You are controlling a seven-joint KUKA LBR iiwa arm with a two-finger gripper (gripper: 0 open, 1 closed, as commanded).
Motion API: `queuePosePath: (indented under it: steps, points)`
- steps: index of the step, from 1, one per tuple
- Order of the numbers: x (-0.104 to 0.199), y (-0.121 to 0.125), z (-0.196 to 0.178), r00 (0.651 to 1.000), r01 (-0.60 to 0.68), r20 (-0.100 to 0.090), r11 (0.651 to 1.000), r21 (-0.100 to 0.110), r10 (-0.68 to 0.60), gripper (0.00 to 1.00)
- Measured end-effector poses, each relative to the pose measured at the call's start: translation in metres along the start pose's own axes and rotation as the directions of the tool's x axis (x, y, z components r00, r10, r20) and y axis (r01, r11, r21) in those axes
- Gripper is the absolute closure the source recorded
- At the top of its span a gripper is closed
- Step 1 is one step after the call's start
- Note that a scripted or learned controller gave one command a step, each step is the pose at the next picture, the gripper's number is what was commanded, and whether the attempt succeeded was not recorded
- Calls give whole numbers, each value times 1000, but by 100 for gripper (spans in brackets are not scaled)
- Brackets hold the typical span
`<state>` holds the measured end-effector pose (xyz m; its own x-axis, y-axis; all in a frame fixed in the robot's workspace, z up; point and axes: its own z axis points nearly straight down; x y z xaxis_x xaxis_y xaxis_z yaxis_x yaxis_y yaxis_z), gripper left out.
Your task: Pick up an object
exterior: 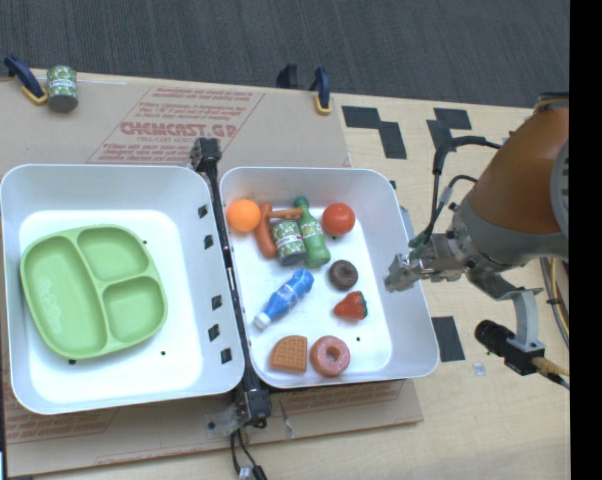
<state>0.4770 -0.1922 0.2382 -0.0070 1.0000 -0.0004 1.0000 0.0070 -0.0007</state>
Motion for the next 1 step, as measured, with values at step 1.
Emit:
queuePosePath:
  steps: [1]
  points:
    - [-19, 0, -14, 1000, -3, 1, 1000, -2, 3, 100]
